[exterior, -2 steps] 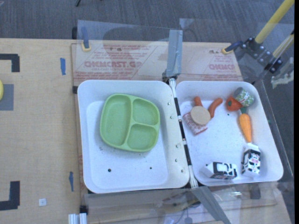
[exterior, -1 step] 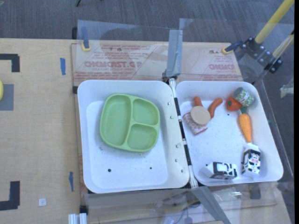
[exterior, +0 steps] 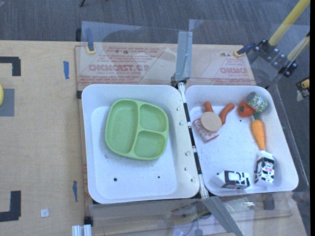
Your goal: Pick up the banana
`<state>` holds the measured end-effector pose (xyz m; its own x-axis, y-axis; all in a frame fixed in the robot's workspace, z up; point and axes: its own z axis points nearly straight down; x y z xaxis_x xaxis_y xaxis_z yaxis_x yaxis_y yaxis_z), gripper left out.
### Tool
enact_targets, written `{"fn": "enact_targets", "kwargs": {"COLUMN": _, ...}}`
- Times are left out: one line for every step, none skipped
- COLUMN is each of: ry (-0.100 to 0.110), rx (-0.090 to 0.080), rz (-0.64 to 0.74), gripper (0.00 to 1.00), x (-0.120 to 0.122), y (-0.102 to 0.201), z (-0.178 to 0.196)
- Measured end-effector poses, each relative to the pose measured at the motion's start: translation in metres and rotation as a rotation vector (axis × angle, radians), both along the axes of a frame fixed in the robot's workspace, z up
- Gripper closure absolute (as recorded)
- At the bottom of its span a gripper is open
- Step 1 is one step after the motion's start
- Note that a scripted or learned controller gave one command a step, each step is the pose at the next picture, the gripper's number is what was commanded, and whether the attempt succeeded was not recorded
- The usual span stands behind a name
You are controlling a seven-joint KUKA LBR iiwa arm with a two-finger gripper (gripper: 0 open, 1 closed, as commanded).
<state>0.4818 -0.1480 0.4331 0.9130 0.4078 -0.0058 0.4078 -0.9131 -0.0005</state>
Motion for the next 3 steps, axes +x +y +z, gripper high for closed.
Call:
{"fn": "enact_targets", "kwargs": {"ry": 0.003, "rx": 0.0, "rz": -0.206, "gripper": 0.0, "x": -0.0001, "y": 0.0317, "z": -0.0003}}
{"fn": "enact_targets", "kwargs": {"ry": 0.002, "rx": 0.0, "rz": -0.216, "gripper": 0.0, "x": -0.0003, "y": 0.0326, "z": -0.0001}}
{"fn": "enact_targets", "kwargs": {"ry": 0.005, "rx": -0.003, "rz": -0.215, "gripper": 1.0, "x": 0.0025, "y": 0.0324, "z": 0.0081}}
